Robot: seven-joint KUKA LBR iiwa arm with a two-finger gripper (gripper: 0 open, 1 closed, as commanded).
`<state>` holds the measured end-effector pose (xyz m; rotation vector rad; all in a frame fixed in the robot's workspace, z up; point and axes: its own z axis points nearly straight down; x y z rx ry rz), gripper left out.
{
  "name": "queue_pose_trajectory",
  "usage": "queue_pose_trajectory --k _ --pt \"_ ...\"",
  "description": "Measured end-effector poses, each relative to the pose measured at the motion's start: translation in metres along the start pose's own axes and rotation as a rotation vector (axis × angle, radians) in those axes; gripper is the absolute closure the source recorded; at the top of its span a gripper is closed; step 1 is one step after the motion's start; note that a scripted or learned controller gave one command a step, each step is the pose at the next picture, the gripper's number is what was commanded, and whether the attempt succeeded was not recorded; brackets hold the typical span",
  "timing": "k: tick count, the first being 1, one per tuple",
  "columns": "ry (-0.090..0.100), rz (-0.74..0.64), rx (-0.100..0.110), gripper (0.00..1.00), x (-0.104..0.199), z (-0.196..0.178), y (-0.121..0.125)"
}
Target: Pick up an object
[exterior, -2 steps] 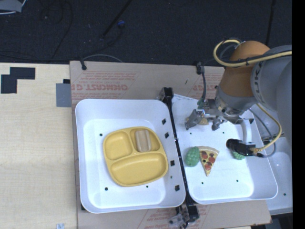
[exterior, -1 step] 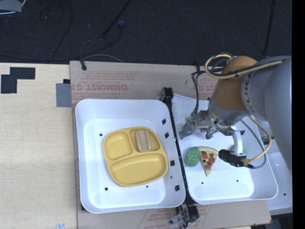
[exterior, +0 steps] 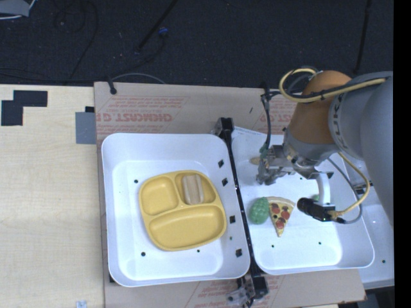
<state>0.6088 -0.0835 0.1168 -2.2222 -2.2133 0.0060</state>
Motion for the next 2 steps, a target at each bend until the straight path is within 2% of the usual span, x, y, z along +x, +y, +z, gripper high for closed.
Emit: queue_pose_trajectory --k 2 --pt "-0.002 0.001 -0.009 1.00 -0.009 -0.089 0.001"
